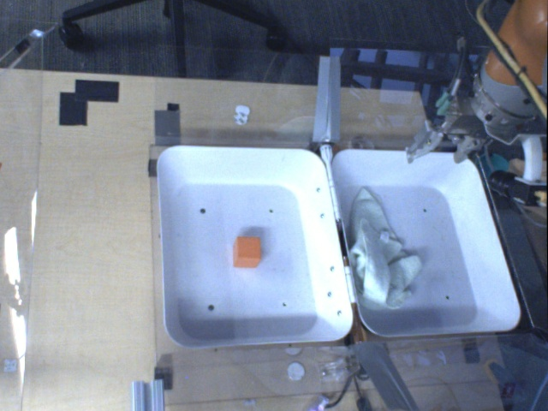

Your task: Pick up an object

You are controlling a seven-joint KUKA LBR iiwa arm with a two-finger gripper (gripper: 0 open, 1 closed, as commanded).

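Gripper: positioned over the far rim of the right bin, near that bin's far right corner. Two thin fingers point down and left, tips splayed apart, with nothing between them. Fingertips appear at or just above rim level; contact with the rim cannot be confirmed.

Arm: enters from the upper right, orange band above a grey wrist, with cables looping around it.

Right bin: holds one crumpled pale cloth, lying against the bin's left wall and stretching from mid-floor toward the near side. The cloth is well apart from the gripper.

Left bin: holds one small orange cube, resting near the middle of the floor, clear of all walls.

The two bins sit side by side, touching along a shared edge, with a metal bar running away from the junction at the far side.

Bench: light wood, with black angular markings at the far left. A chair base stands on the dark floor beyond.
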